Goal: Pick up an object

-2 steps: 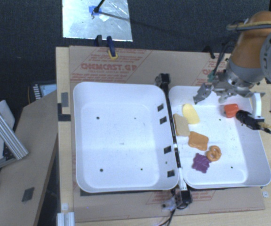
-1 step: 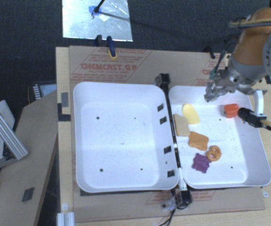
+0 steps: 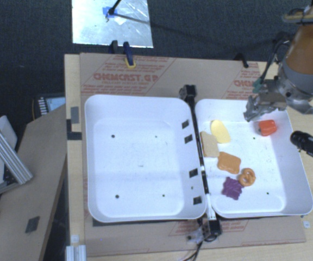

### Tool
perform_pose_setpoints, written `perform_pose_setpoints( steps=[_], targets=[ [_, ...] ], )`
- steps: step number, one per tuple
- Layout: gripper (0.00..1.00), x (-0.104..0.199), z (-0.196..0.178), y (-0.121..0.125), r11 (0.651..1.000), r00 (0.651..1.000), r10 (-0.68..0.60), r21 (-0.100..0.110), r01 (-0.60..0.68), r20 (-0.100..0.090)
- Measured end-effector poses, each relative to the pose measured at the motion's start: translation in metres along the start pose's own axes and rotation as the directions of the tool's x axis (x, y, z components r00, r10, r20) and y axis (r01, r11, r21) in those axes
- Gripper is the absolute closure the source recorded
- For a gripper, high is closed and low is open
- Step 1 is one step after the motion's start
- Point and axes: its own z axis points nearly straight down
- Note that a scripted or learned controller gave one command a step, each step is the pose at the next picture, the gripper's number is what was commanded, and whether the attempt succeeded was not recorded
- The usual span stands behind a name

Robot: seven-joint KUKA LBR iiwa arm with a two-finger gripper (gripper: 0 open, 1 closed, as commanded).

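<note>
The grey arm (image 3: pixel 308 53) with its orange band comes in from the right and bends down over the far right corner of the right bin (image 3: pixel 287 200). Its pincer (image 3: pixel 254 112) hangs low above the bin's upper part, tilted toward the left, just beside a small orange-red block (image 3: pixel 267 127); whether the two touch cannot be told, and whether the pincer is open or closed cannot be told either. Nothing is seen held in it. The things to pick up all lie in the right bin: the orange-red block near the far right, a pale yellow rounded piece (image 3: pixel 220 131) near the divider, a tan flat slab (image 3: pixel 209 144) touching it on the near side, an orange squarish piece (image 3: pixel 229 162) just beside that, a small orange-brown ring like a pretzel (image 3: pixel 247 176), and a purple lumpy piece (image 3: pixel 232 188) close to the ring. The left bin (image 3: pixel 99 200) is a smooth, shallow white plastic tray with rounded corners and a few small dark holes. Both bins sit on a sheet of brown cardboard (image 3: pixel 145 72) with red printing that covers the table, and a shiny square metal plate (image 3: pixel 112 14) lies beyond it on dark carpet.
</note>
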Motion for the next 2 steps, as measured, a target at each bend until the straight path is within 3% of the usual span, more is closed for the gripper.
perform_pose_setpoints(
  steps=[1, 2],
  targets=[
    [1.00, 0.043, -0.053, -0.069, 1.000, 1.000, -0.001, 0.003, 0.001, 0.000],
    [1.00, 0.114, -0.020, -0.074, 1.000, 1.000, -0.003, 0.010, 0.003, -0.001]
  ],
)
